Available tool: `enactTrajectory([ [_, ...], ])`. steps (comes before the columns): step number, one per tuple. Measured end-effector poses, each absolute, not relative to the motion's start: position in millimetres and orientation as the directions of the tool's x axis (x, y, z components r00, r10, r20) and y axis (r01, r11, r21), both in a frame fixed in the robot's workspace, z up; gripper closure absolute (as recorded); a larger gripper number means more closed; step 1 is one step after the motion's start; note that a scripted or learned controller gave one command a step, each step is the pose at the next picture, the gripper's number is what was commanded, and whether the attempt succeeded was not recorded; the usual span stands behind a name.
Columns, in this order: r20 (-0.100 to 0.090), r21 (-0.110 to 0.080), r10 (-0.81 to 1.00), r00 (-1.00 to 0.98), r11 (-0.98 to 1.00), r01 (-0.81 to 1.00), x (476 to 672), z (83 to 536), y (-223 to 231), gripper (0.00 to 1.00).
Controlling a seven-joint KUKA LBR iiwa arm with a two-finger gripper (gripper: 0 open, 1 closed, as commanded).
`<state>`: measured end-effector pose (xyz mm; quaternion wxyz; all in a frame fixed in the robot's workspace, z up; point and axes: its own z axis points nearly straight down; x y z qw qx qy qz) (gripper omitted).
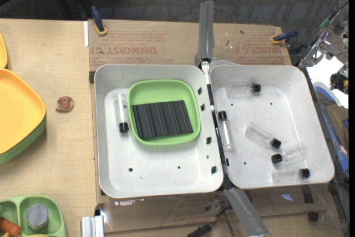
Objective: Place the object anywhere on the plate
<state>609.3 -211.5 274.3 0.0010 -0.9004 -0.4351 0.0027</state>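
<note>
Green and square, the plate sat in the left bin, a dark ribbed slab on it. One clear vial lay just left of the plate; five more lay scattered across the right bin.

You see two shallow white plastic bins: the left bin and the right bin. In the left one sits a light green square plate with a dark grey ridged block striped by darker lines. The see-through tubes with black caps look pale. The table is light tan wood, and the yellow-orange trays sit on it.
</note>
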Motion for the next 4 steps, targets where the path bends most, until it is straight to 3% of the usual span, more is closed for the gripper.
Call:
enactTrajectory([
  [2, -0.005, -0.005, 0.678, 0.735, -0.735, 0.678, 589.4, 257, -217, 0.0],
  [3, -0.003, -0.002, 0.626, 0.78, -0.78, 0.626, 580.6, 278, -207, 0.0],
  [4, -0.005, -0.004, 0.558, 0.83, -0.83, 0.558, 582.1, 255, -215, 0.0],
])
